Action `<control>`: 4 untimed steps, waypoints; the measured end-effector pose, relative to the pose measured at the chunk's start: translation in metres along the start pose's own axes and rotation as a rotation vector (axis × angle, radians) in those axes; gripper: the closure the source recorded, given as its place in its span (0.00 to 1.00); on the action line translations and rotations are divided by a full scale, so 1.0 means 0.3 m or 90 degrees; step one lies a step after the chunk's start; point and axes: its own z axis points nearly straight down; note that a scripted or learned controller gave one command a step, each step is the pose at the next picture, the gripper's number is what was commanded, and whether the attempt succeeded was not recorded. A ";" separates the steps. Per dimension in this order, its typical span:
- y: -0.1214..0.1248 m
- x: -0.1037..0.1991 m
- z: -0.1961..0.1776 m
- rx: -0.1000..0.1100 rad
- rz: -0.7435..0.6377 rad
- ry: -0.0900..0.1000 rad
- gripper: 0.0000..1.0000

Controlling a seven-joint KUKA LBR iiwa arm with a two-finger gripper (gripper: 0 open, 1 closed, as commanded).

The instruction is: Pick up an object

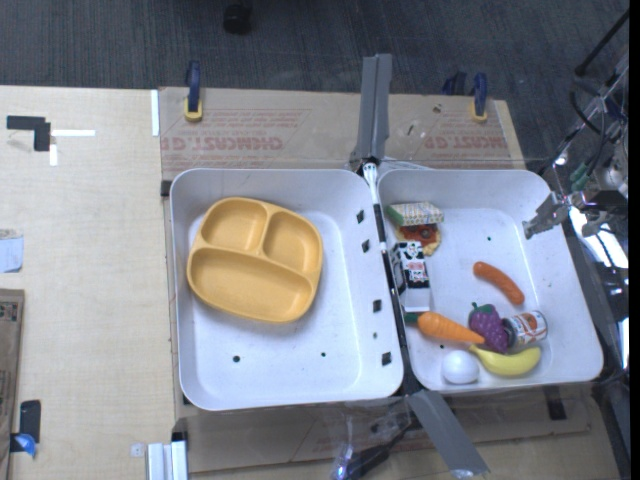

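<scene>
Camera view, read from left to right, begins with the left bin (200, 368), where a yellow divided plate (255, 259) with three compartments lies toward eleven o'clock of the bin's floor, tilted a little, with bare white plastic around it.

Across the centre divider, the right bin (545, 268) holds all the small items. At its eleven o'clock, a packaged snack with green and red print (416, 220) lies against the divider side, and just below it sits a small black-and-white carton (411, 265). Toward six o'clock an orange toy carrot (449, 328) lies slanted, with a white egg (460, 367) just below it. Beside these, at five o'clock, a purple grape bunch (488, 324), a small red-and-white can (527, 326) and a yellow banana (508, 361) crowd together, touching or nearly so. A toy sausage (499, 282) lies alone near the bin's centre, apart from the cluster.

At three o'clock of the scene, the gripper (545, 218) hangs over the right bin's upper right rim, near two o'clock of that bin. Nothing sits between its fingers, and from this angle I cannot tell whether they are parted or closed.

By my reading, the pick has not begun: every object rests on the bin floor. What is left is choosing a target, descending, closing and lifting. The lone sausage looks the easiest reach.
</scene>
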 end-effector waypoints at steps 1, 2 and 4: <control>-0.066 0.073 0.322 0.001 -0.028 0.001 0.00; -0.037 0.081 0.509 0.001 -0.010 0.001 0.00; -0.033 0.042 0.476 -0.001 0.108 0.000 1.00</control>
